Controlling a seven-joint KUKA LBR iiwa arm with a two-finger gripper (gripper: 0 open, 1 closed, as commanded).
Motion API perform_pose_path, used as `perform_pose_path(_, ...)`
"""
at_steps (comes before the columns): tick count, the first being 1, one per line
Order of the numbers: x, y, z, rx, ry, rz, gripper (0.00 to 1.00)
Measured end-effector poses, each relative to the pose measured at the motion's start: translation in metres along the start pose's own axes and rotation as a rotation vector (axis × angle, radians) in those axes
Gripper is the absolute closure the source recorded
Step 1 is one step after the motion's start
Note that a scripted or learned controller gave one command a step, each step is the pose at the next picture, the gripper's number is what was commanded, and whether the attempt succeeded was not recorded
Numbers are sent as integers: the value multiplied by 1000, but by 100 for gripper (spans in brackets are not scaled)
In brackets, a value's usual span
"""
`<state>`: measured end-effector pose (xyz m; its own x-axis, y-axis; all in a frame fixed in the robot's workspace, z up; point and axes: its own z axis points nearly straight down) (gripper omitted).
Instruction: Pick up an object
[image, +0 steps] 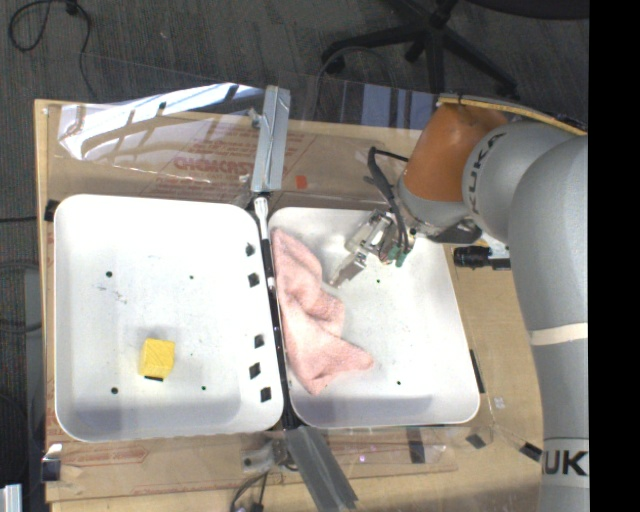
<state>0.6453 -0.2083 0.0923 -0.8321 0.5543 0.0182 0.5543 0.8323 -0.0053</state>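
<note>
A crumpled pink cloth (312, 312) lies along the left side of the right bin (440, 390). A small yellow block (157, 358) rests in the lower left part of the left bin (100, 240). My gripper (350, 263) reaches in from the right, over the upper middle of the right bin, with its tips just beside the cloth's upper right edge. Nothing shows between its fingers, and they look close together.
A metal divider (268, 150) and clips run between the two bins. Clear plastic sheeting (160, 120) lies on the bench behind the left bin. The grey arm (540, 230) with its orange band covers the right side of the bench.
</note>
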Motion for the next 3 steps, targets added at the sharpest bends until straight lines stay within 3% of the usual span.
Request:
perform_pose_path(2,0,-1,0,3,-4,-49,0)
perform_pose_path(3,-2,2,-13,-2,-17,-54,100)
